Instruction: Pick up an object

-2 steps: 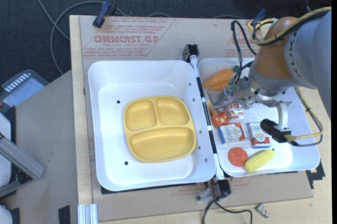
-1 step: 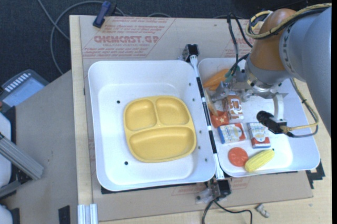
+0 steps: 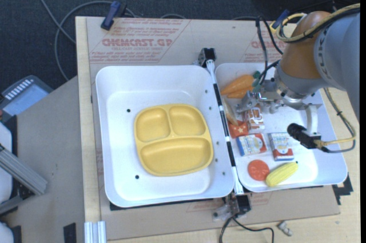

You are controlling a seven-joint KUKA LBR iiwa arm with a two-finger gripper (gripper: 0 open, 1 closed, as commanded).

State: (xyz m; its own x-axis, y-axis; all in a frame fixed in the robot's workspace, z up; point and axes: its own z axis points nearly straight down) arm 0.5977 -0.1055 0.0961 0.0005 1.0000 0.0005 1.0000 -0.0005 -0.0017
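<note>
My gripper point(image 3: 253, 100) reaches down into the upper left part of the right bin point(image 3: 331, 164). It sits just below an orange carrot point(image 3: 237, 86) and just above a small red and white carton point(image 3: 255, 118). A red packet point(image 3: 237, 129) lies by the bin's left wall. A blue and white packet point(image 3: 251, 144) and a red and white box point(image 3: 281, 146) lie lower down. A red tomato slice point(image 3: 258, 169) and a yellow corn cob point(image 3: 281, 174) rest near the front edge. The wrist hides what lies directly under the gripper.
The left bin point(image 3: 114, 93) holds a yellow divided plate point(image 3: 171, 139) at its middle. A black divider rail point(image 3: 220, 116) runs between the two bins. The grey arm with its orange band point(image 3: 303, 53) covers the right bin's upper right corner.
</note>
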